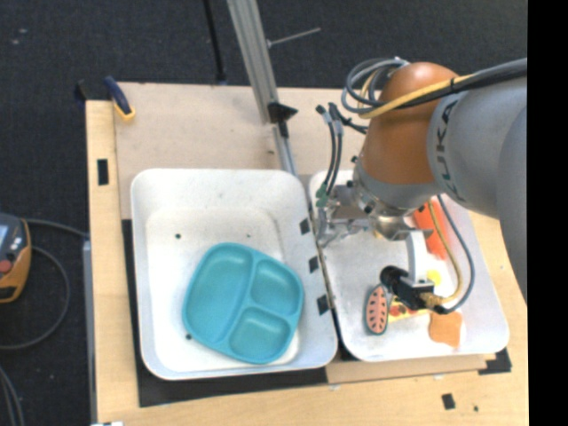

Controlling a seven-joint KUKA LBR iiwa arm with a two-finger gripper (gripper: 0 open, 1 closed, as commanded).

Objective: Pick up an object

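Gripper (342, 220): low over the right bin (484, 322), hard against its left wall near the far corner; whether apart or together, cannot tell; nothing seen held. Watermelon-slice toy (377, 308): in the same bin, toward the near edge from the gripper, long axis near-to-far; orange piece (446, 328) at near right corner.

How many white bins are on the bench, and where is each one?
2. The left bin holds a teal divided plate. The right bin sits beside it under the robot arm, holding small toy items; the arm may hide others.
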